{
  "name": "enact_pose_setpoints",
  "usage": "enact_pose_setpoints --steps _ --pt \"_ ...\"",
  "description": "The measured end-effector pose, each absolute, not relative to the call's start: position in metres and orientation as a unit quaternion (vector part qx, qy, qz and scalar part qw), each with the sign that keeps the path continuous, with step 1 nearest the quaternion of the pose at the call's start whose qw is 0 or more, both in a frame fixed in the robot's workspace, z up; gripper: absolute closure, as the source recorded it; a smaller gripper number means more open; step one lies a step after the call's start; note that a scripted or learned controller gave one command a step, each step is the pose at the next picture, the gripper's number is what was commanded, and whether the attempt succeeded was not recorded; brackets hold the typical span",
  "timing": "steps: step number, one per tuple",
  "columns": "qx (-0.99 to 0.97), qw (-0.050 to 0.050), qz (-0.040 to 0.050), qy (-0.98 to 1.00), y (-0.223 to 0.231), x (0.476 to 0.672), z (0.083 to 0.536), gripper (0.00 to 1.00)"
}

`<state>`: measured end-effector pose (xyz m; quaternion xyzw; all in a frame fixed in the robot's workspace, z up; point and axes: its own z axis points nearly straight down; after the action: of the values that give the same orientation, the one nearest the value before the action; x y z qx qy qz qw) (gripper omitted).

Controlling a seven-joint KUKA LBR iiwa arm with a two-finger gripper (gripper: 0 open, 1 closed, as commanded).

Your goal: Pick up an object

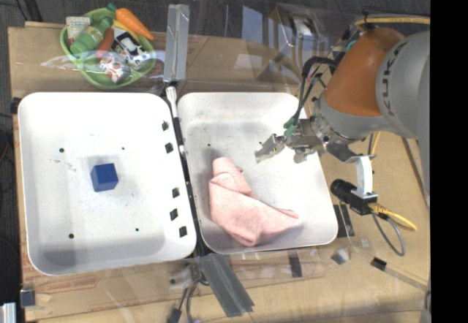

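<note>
The gripper point(272, 147) is seen open and empty over the right bin point(241, 106), above the pink cloth point(245, 204) near its front edge

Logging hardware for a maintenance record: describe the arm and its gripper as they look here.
The arm is grey with a bulbous orange band above the wrist. Dark cables loop along it. The gripper is small, grey metal, with a spot of green at its base.

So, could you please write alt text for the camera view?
A grey arm's two-finger gripper hovers above the right white bin, near a crumpled pink cloth. A small blue cube sits in the left white bin.
</note>
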<state>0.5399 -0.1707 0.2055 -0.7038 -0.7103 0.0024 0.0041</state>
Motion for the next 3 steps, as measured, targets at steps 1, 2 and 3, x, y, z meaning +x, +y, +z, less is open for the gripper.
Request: enact_pose_setpoints --steps 1,2,3 --pt "-0.713 0.002 0.0009 -0.702 -0.129 0.534 0.090 0.00" --pt "-0.678 0.002 0.0009 -0.735 -0.129 0.554 0.090 0.00" --pt "-0.676 0.004 0.0022 -0.737 -0.128 0.555 0.098 1.00"
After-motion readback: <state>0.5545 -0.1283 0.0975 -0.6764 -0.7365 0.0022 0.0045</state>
